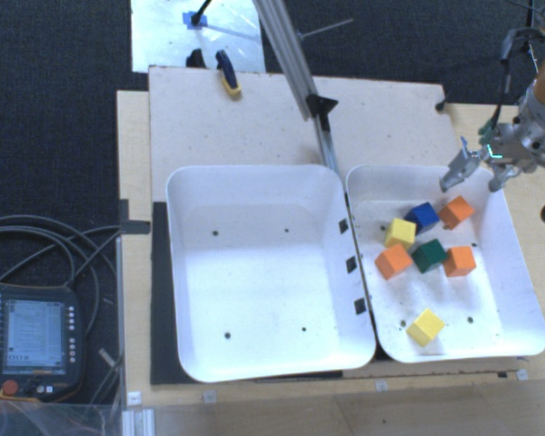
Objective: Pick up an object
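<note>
The gripper [477, 173] hangs above the far edge of the right bin [518, 284], near its far right corner. Its two fingers are spread apart, with nothing between them.

All seven blocks lie in the right bin. A cluster of six occupies the middle of the bin floor:
- blue block [423, 215], at the far side of the cluster;
- orange block [455, 212], just right of the blue one and nearest the gripper;
- yellow block [401, 232], touching the blue block on its left near side;
- green block [428, 255], at the cluster centre;
- orange block [393, 261], left of the green one;
- orange block [460, 261], right of the green one.

A second yellow block [426, 326] sits apart, toward the near edge of the bin.

The blocks are cubes and present no long axis; each rests flat, most turned at an angle to the bin walls.

The left bin [191, 243] adjoins the right bin's left wall.
</note>
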### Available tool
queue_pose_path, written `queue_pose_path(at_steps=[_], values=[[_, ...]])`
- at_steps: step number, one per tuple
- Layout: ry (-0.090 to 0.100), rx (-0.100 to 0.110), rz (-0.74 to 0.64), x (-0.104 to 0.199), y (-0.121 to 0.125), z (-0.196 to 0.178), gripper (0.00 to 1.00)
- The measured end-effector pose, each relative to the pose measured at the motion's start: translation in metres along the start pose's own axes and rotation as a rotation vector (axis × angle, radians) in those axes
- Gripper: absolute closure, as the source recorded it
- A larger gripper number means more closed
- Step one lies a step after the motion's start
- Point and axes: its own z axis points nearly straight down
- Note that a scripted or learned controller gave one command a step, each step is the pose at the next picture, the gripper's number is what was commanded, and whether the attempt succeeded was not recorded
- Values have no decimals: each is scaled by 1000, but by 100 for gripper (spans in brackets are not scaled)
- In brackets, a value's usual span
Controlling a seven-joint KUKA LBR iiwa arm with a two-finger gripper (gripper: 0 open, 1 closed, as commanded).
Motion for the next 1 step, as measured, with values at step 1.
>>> queue_pose_path(at_steps=[1], values=[[-1, -3, -1, 0, 1, -2, 0]])
